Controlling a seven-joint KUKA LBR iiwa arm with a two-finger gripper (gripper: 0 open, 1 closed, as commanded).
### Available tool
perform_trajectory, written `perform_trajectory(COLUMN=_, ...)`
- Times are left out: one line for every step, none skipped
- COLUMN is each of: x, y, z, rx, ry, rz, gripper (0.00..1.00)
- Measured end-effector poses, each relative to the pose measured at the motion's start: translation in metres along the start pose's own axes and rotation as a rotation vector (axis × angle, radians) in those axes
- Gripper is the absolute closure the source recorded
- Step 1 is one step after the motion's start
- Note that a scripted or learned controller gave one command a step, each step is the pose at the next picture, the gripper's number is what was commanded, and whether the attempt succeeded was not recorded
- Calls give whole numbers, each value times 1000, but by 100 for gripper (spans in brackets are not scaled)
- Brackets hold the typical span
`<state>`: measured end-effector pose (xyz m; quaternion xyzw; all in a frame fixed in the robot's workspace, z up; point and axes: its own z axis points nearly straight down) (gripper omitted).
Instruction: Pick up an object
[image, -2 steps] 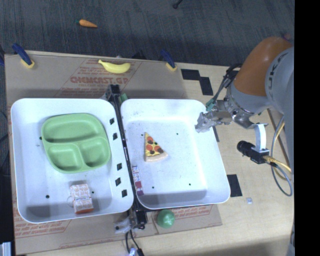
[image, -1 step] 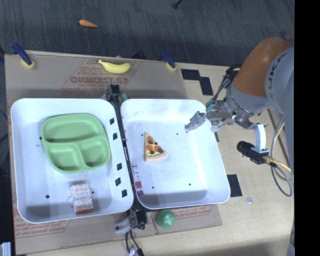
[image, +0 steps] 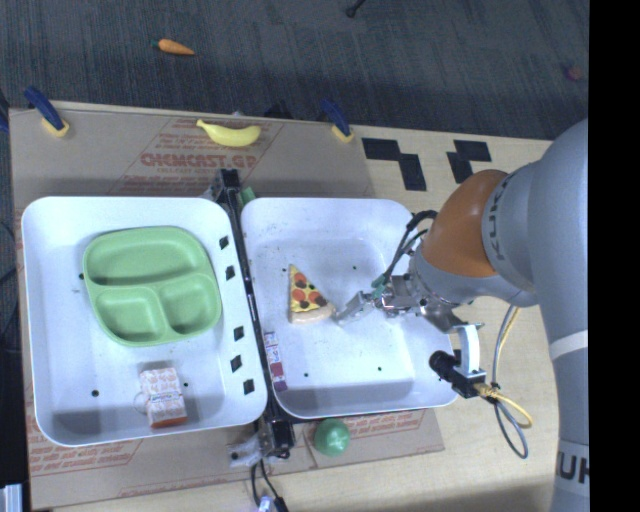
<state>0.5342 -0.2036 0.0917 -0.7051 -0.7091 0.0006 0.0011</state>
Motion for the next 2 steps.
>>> perform_trajectory(x=-8, y=43, z=-1, rx=-2, ry=0, rz=1, gripper=0)
perform_trajectory(x=64, y=113, z=-1, rx=-2, ry=2, rz=-1, gripper=0)
